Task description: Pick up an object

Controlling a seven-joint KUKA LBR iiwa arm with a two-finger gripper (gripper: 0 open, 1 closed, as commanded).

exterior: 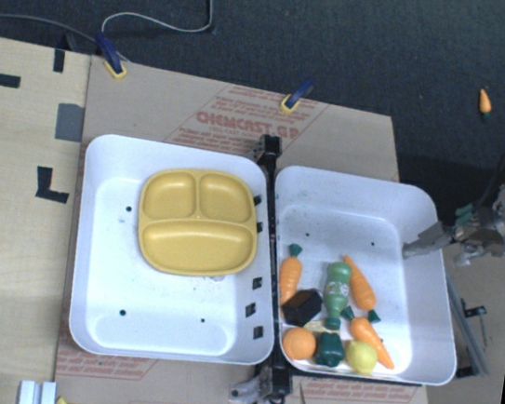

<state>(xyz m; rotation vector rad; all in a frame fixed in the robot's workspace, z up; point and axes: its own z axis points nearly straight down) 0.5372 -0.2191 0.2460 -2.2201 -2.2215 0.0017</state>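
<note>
The right bin [358,186] holds a cluster of toy food near its front. There is a carrot [289,277], a green bottle [337,289], a second carrot [359,283], a third carrot [371,339], a black block [302,305], an orange [300,344], a dark green pepper [330,349] and a yellow lemon [361,357]. My gripper [420,243] is at the bin's right rim, reaching in from the right edge of the view. It is above and to the right of the cluster and apart from every object. Nothing shows in its grasp.
The left bin [99,221] holds a yellow divided plate [199,221] in its back half. A black divider [265,245] runs between the two bins. The back part of the right bin is bare white floor. Both bins rest on cardboard [246,120].
</note>
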